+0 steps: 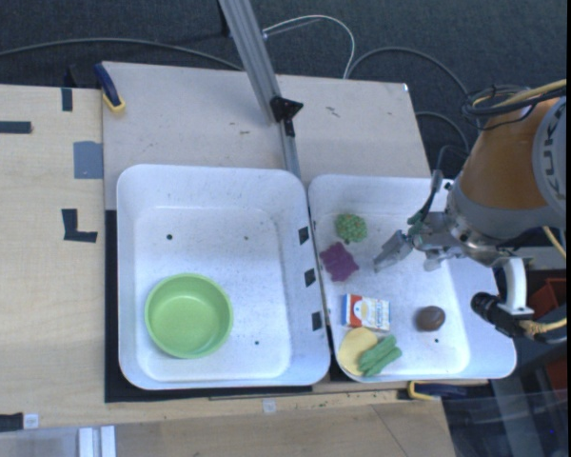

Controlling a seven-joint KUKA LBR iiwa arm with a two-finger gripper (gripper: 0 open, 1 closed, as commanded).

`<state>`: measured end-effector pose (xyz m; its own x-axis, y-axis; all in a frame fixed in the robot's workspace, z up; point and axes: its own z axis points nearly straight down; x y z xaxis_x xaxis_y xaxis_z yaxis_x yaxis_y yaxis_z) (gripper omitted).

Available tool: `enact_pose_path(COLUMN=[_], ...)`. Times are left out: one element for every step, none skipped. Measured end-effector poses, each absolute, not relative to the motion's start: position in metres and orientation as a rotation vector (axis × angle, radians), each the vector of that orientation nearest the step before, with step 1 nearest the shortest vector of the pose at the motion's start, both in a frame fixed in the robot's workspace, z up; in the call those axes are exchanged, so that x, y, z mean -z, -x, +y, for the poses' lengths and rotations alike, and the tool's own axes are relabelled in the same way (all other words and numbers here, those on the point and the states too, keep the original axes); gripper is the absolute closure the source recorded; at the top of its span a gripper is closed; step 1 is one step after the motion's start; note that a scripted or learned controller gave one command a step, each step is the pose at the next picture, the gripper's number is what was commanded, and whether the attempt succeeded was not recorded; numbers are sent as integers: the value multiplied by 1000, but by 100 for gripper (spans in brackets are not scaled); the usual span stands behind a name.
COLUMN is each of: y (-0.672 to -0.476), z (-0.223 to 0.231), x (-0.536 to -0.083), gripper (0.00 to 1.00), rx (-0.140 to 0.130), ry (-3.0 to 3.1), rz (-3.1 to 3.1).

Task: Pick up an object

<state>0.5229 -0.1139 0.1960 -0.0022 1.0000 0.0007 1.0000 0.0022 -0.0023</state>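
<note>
The right bin (457, 355) holds several small items. A green broccoli floret (351, 227) lies near its back left, with a purple piece (339, 261) just in front of it. A white and red carton (364, 311), a yellow piece (353, 343), a green pod (380, 355) and a brown ball (430, 319) lie toward the front. My gripper (392, 251) hangs over the bin's middle, just right of the purple piece and the broccoli. It is open, its fingers point left, and nothing is between them.
In the left bin (209, 198), a green bowl (188, 314) sits at the front left. A grey metal pole (257, 50) slants across the back of the bench to the divide between the bins. Cables lie on the floor behind.
</note>
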Motion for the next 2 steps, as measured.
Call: enact_pose_path(y=[-523, -519], z=[-114, -114], x=[-196, -152], gripper=[0, 0], rx=[-2, -7], ry=[2218, 2217], rz=[-2222, -2218])
